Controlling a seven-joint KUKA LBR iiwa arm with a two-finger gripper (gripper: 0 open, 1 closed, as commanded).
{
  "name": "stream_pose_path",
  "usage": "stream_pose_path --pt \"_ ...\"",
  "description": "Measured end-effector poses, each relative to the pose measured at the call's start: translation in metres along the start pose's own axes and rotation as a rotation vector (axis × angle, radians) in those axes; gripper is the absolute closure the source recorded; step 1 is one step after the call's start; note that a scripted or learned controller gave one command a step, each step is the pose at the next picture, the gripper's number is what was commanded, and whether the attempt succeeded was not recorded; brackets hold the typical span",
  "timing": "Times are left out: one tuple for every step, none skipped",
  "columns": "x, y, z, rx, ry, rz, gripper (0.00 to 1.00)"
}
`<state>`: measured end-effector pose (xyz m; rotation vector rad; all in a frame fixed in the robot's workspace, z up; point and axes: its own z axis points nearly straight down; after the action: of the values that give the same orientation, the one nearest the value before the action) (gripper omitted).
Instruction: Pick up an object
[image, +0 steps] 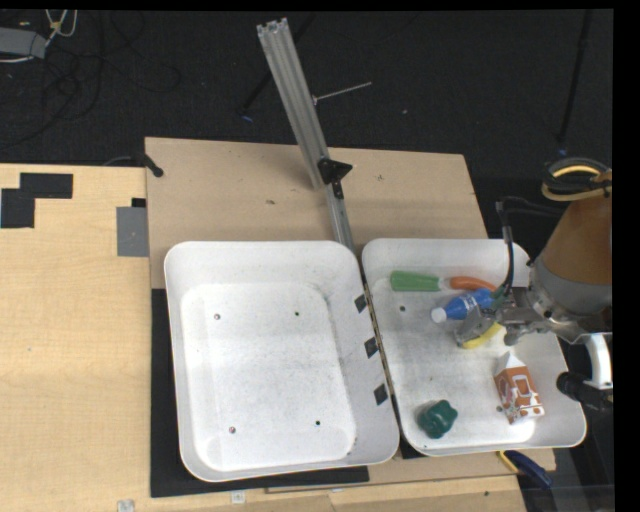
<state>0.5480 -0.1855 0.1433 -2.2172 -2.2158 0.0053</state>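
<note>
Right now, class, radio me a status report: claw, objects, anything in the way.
Claw low in the right bin, at the blue bottle. Grip unconfirmed. Yellow piece beneath; green marker and orange pen crowd close.

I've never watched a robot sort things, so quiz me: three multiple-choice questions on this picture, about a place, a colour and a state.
1. Which bin holds the objects?
A. Left bin
B. Right bin
C. Both

2. What colour is the lump at the right bin's near edge?
A. Dark green
B. Red
C. Yellow

3. How does the clear bottle rest?
A. Upright
B. On its side
C. Outside the bins

Answers: 1 B, every item lies in the right bin. 2 A, the lump is dark green. 3 B, the bottle lies flat beside the pincer.
</note>
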Motion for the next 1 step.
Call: stream_pose_path --pt "0.0006 0.0008 0.0508 -0.007 -0.002 0.001 0.00"
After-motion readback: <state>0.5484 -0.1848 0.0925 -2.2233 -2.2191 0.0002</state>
